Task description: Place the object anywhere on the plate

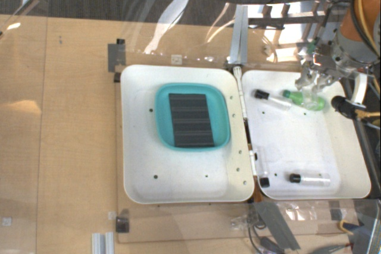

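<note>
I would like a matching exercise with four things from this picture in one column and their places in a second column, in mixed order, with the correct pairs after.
Things:
1. teal plate
2. dark ridged pad
3. green object
4. clear tube with black cap

Places:
A. right bin, near front edge
B. on the plate
C. left bin
D. right bin, far side, under the gripper

Pairs: 1-C, 2-B, 3-D, 4-A

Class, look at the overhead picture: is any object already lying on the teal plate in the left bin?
No: the teal plate carries just its dark ribbed centre, while the tubes lie in the right bin.
</note>
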Controlling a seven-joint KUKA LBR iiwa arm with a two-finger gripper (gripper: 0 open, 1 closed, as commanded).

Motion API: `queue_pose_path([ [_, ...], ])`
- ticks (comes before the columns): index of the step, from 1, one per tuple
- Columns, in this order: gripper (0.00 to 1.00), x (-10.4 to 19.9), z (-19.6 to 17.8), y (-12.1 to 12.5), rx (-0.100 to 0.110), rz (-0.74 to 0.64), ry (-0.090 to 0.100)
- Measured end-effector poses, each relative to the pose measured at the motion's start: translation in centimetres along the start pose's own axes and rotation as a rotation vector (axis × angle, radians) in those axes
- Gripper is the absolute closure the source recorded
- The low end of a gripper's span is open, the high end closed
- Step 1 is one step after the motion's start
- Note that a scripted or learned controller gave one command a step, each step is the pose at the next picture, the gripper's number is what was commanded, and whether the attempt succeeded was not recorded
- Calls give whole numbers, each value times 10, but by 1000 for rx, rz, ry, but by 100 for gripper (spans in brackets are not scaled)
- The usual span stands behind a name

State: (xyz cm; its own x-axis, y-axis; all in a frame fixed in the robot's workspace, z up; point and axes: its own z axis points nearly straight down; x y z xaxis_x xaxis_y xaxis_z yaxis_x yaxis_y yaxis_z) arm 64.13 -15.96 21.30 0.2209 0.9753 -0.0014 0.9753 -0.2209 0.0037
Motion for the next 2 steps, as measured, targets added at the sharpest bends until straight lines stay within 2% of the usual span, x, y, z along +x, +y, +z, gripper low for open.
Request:
queue_pose_path([
  [1, 100, 87, 28, -73, 1, -12, 2],
  [2, 100, 163, 28, -135, 0, -93, 3],
])
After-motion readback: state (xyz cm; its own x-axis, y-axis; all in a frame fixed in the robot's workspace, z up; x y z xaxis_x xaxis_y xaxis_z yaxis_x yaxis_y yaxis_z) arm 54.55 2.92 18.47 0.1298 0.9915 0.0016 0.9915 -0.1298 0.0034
